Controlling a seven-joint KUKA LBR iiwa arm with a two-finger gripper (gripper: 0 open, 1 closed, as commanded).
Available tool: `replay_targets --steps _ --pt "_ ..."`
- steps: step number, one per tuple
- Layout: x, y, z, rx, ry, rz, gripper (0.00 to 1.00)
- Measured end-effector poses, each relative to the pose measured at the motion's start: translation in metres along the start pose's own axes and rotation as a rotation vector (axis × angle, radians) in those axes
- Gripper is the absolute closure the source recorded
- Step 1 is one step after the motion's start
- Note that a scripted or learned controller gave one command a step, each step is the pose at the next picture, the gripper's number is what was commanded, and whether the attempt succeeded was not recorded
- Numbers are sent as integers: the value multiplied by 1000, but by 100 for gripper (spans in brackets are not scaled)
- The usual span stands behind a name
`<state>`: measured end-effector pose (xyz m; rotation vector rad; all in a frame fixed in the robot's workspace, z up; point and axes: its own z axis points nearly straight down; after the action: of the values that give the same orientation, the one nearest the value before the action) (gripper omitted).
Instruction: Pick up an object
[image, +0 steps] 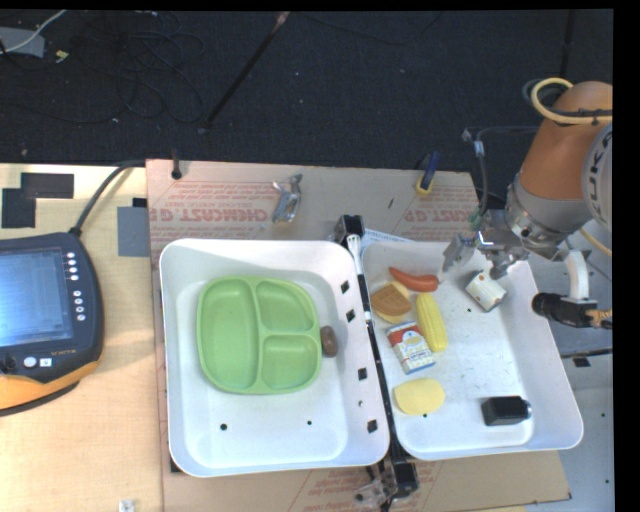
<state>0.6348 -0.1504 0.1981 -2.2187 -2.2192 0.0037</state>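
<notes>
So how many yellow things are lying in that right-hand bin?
2: a corn cob mid-bin beside the red carton, and a lemon-like piece nearer the front edge. None looks hidden.

Small white block (485, 290), right bin's far edge

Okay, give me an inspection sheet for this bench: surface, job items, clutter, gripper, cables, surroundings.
Surface: two white bins, left bin and right bin, on a cardboard sheet.
Job's things: in the right bin, red sausage, bun, corn cob, red carton, yellow lemon, black block, white cylinder.
Clutter: green divided tray in the left bin, a brown lump at its right edge.
Gripper: gripper above the white cylinder; grasp unclear.
Cables: black cables behind the bench.
Surroundings: control pendant at left.
</notes>
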Motion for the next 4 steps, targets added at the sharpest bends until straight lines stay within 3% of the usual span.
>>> replay_targets --steps 1,2,4 --pt "34 1 80 -8 -3 1 0" --pt "39 -10 87 -23 -6 0 0" --pt "42 -16 88 -25 -6 0 0"
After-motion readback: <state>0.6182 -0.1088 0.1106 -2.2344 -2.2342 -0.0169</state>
